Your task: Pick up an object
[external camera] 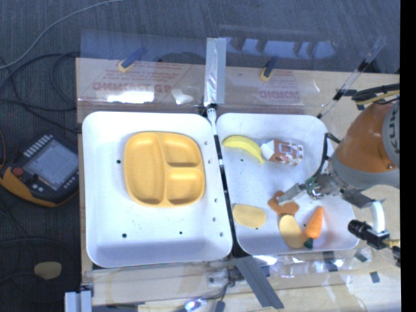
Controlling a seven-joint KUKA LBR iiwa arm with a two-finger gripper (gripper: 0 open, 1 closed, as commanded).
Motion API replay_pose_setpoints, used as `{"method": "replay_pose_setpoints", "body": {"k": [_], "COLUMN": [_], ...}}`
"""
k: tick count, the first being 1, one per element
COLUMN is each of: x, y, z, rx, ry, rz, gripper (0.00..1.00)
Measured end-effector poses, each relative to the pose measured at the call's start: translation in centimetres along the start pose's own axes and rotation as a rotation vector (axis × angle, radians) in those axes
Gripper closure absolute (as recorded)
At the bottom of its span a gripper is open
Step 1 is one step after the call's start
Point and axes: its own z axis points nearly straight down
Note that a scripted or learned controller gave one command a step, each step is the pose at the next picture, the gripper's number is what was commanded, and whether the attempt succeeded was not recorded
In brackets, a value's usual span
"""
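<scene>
Nearest the camera, along the front wall of the right-hand shallow white plastic bin (257, 244), lie a smooth pale-yellow rounded toy food piece (292, 231) and, touching its right side, a small orange toy carrot with a dark green stub end (314, 222), tilted with the stub toward the front. Just left of them sits a flat, pale-yellow oval piece (249, 216), apart from the others. All look like hard, glossy moulded plastic, loose on the bin floor, probably scattered to give varied picks.

A little farther in, a flat brown-orange irregular piece (283, 206) lies just above the rounded yellow one. The metal two-finger gripper (300, 192) reaches in from the right over this piece, its tips low and very close to it; nothing can be made out between the fingers, and whether they are spread or closed I cannot tell. Judging by its position, this brown piece is the likely target.

In the left bin (97, 233) rests a yellow-orange three-compartment plastic tray (164, 168), matte and rounded.

Farthest in the right bin are a curved yellow toy banana (243, 146) and, just beside its right end, a white carton-like block with brown-orange print (284, 152).
</scene>
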Motion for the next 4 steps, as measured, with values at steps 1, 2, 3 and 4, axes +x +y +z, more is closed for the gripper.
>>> {"method": "replay_pose_setpoints", "body": {"k": [1, 2, 3, 4], "x": [3.5, 7.2, 9.5, 9.4], "y": [0.0, 1.4, 0.0, -0.6], "z": [0.0, 0.0, -0.1, -0.1], "rx": [-0.003, -0.004, -0.006, -0.008], "ry": [-0.003, 0.0, -0.003, 0.006], "rz": [-0.17, 0.084, -0.018, 0.09], "gripper": [0.0, 0.0, 0.0, 0.0]}}
